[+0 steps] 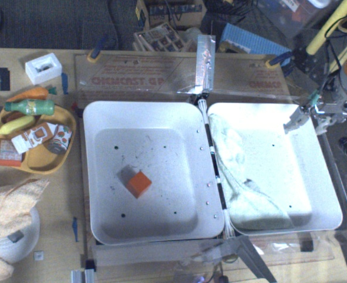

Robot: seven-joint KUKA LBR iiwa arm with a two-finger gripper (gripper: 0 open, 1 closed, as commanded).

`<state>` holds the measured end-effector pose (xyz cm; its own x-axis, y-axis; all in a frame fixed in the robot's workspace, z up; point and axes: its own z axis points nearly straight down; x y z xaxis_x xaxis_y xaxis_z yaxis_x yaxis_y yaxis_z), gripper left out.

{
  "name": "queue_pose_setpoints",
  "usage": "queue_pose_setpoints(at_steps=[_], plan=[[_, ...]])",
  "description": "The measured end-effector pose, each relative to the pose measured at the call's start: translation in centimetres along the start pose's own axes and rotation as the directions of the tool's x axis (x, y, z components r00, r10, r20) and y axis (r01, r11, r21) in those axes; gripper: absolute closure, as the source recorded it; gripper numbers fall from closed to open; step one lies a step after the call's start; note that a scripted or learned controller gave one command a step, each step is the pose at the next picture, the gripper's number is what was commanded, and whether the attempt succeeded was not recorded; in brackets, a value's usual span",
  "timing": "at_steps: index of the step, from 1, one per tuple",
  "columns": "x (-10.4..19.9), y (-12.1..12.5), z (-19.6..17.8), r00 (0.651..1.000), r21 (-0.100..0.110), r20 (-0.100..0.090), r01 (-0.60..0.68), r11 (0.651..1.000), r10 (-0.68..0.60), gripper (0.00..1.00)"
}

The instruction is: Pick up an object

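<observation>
An orange block is lying in the left bin, a little left of and nearer than the bin's middle, tilted so that one corner is pointing toward the near edge. A small grey patch is showing just beside its far-left side. The right bin is sitting just beside the left one, their rims meeting along the centre. A pale crumpled cloth is lying along the left side of the right bin and trailing toward its near edge. The gripper is hanging at the far-right corner of the right bin, over the rim, well apart from the orange block; whether its jaws are apart or together cannot be told at this size and angle, and nothing is showing between them. Left of the bins, a yellow bowl is holding a green bottle, a banana and some small packets. A small white box is resting farther back on the bench.
</observation>
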<state>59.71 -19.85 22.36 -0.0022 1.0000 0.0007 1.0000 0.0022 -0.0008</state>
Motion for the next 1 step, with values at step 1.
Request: queue_pose_setpoints(at_steps=[1], plan=[[3.57, -8.08, 2.74, 0.993, 0.001, 0.0, -0.115, 0.993, 0.115, 0.0]])
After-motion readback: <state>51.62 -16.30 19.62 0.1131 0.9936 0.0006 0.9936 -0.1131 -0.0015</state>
